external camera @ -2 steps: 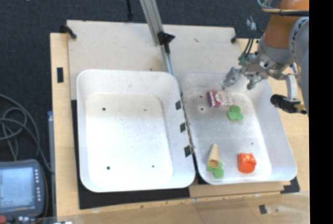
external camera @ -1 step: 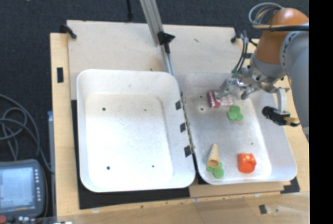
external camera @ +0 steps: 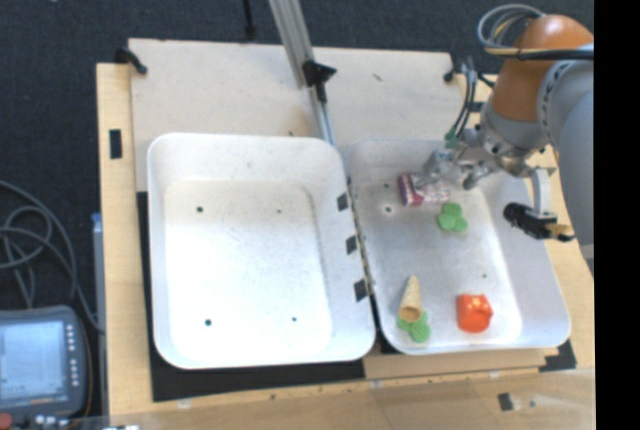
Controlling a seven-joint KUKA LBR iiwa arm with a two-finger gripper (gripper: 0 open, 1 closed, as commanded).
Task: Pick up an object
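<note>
A grey robot arm's tool (external camera: 440,173) hangs low in the right bin (external camera: 520,318), whether clenched or released I cannot tell, touching or just right of a small pink-and-clear object (external camera: 413,190) lying roughly left-to-right.

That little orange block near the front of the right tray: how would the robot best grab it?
Probably straight down from above, closing the fingers across the orange block's two opposite flat sides. It looks chunky and squat and sits flat on the right bin's floor. There is open floor around it; the cone and the green piece lie clear of it on the side towards the other bin.
</note>
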